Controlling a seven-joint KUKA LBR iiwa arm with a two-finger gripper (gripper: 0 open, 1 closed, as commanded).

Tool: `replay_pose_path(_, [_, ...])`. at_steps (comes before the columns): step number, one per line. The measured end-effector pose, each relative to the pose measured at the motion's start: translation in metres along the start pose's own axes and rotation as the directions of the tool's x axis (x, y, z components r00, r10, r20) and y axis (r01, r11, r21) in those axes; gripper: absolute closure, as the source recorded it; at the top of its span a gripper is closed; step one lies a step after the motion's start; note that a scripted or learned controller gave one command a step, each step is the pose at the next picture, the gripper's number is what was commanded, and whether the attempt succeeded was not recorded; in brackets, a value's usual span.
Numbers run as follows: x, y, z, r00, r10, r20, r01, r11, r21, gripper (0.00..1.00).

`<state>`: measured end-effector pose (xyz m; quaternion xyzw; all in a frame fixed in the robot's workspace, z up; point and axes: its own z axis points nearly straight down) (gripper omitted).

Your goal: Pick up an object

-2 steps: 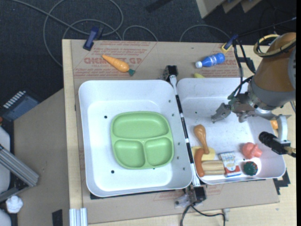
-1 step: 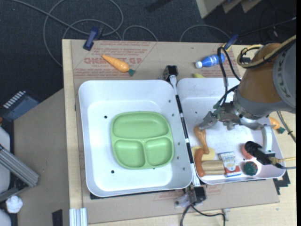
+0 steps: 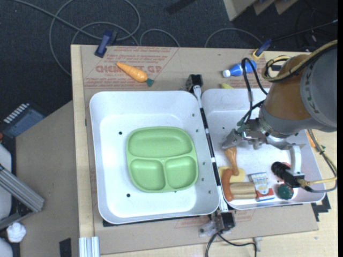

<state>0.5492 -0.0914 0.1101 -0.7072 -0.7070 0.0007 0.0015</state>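
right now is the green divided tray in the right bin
No, the green tray lies in the left bin.

A single fixed camera looked down at a slant on the brown cardboard-topped bench (image 3: 161, 63). It took in both shallow white plastic bins (image 3: 107, 143) from moderate height.

A green divided tray (image 3: 161, 158) lay in the middle of the left white bin (image 3: 102, 116). Beyond that bin's far rim, a toy carrot (image 3: 134, 72) rested on the cardboard bench top (image 3: 177, 58), with a blue clip (image 3: 104, 43) farther off at the corner.
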Motion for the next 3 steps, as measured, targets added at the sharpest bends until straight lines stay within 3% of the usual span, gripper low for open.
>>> replay_pose_path(1, [-0.004,-0.002,0.026,1.0,0.0,0.0,0.0,1.0,0.0,0.0])
replay_pose_path(2, [-0.004,-0.001,0.016,1.0,0.001,0.001,-0.001,1.0,-0.002,1.0])
replay_pose_path(3, [0.06,0.011,-0.107,1.0,-0.002,0.0,0.002,1.0,-0.007,1.0])
